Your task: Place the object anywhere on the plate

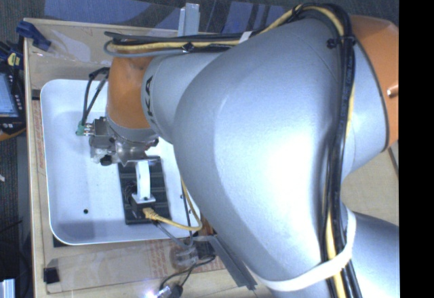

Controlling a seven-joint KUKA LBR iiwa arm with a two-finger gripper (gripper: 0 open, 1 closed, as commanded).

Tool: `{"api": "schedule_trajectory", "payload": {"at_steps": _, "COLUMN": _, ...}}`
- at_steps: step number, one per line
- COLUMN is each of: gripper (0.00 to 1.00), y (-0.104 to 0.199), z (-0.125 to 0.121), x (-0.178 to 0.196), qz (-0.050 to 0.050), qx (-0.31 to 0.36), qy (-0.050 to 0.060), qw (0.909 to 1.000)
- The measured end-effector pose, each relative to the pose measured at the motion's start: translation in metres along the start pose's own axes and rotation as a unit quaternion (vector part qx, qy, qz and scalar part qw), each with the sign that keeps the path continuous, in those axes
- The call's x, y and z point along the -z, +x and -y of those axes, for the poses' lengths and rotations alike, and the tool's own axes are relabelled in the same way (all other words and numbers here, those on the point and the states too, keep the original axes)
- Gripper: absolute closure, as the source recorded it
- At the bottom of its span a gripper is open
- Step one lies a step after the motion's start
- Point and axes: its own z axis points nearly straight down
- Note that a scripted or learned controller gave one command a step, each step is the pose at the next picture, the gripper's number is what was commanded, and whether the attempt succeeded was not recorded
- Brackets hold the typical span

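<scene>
My gripper (107, 153) hangs low over the left white bin (61, 154), near its middle, under the orange band of the wrist (127, 96). The wrist body covers what lies beneath it. A tiny dark speck (86, 211) lies on the bin floor toward the front left, apart from the gripper. The big grey arm (271, 140) reaches in from the right and hides the right part of this bin and nearly everything beyond it.
The bin's rim (45, 96) runs close along the bench's left wooden edge (28, 120). Blue items (30, 35) and a dark device (10, 96) sit off the bench at far left. Loose cables (183, 256) lie at the front edge.
</scene>
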Motion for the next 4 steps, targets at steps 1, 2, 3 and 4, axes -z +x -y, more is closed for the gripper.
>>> {"api": "schedule_trajectory", "payload": {"at_steps": 1, "gripper": 1.0, "y": -0.031, "z": 0.001, "x": -0.041, "qz": 0.0, "qx": 0.233, "qy": -0.001, "qw": 0.9726}}
{"api": "schedule_trajectory", "payload": {"at_steps": 2, "gripper": 1.0, "y": -0.074, "z": 0.005, "x": 0.075, "qz": -0.001, "qx": -0.063, "qy": -0.002, "qw": 0.998}}
{"api": "schedule_trajectory", "payload": {"at_steps": 3, "gripper": 1.0, "y": -0.024, "z": -0.004, "x": -0.032, "qz": -0.001, "qx": -0.427, "qy": 0.002, "qw": 0.9042}}
{"api": "schedule_trajectory", "payload": {"at_steps": 4, "gripper": 1.0, "y": -0.099, "z": -0.006, "x": 0.134, "qz": -0.003, "qx": -0.44, "qy": 0.0, "qw": 0.898}}
